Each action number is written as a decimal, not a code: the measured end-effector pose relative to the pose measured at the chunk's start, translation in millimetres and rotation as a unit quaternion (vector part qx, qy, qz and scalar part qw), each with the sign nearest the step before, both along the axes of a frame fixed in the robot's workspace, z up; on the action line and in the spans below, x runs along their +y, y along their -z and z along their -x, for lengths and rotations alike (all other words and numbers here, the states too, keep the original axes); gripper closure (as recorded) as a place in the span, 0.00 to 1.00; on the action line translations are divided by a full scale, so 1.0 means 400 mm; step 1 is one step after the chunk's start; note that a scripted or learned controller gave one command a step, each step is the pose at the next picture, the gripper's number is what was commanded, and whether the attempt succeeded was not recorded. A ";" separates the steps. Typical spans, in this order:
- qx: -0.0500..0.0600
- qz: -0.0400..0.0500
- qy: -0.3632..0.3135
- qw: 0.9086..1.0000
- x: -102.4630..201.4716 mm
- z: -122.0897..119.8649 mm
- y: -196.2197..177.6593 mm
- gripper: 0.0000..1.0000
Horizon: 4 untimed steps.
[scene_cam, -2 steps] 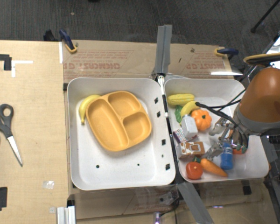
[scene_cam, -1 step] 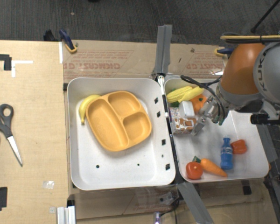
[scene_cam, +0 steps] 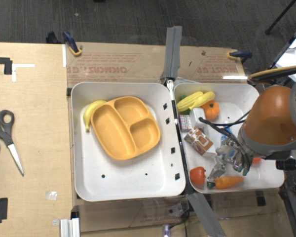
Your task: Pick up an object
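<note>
Reaching in over the right-hand bin (scene_cam: 237, 90), my tool (scene_cam: 222, 168) hangs low above its near edge, a cluster of dull metal parts and dark looped cables beneath the glossy orange band (scene_cam: 272, 116) of my arm. Whether its grip is open or closed I cannot tell; wiring and shadow cover that part, and I see nothing held in it.

Contents of the right-hand bin, a shallow white moulded tray with rounded corners:
- A smooth, tapered orange carrot (scene_cam: 227, 182) lies flat along the near wall, just beside the tool.
- A rounded red tomato (scene_cam: 198, 175) with a slight sheen sits in the near left corner, close to the carrot's thick end.
- A small printed carton (scene_cam: 199, 140), brown and white, boxy and tilted, lies toward the middle.
- A darker flat packet (scene_cam: 184, 122) rests against the left wall.
- A round orange fruit (scene_cam: 210, 110) with a green cap sits near the far edge, touching a curved yellow banana (scene_cam: 195, 100) in the far left corner.

The left-hand bin (scene_cam: 123, 186), same white plastic, holds a matt yellow-orange plate (scene_cam: 124, 127) divided into three compartments, with a second banana (scene_cam: 91, 112) curled along its far left rim.

The pale wooden bench (scene_cam: 29, 132) carries grey-handled steel scissors (scene_cam: 9, 139) at its left edge.
</note>
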<state>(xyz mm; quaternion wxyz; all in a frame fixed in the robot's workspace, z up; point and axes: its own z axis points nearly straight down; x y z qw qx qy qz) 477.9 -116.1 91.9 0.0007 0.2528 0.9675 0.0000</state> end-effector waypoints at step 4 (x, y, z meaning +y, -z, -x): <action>0.000 0.000 0.152 0.988 -0.191 -0.082 0.000 0.00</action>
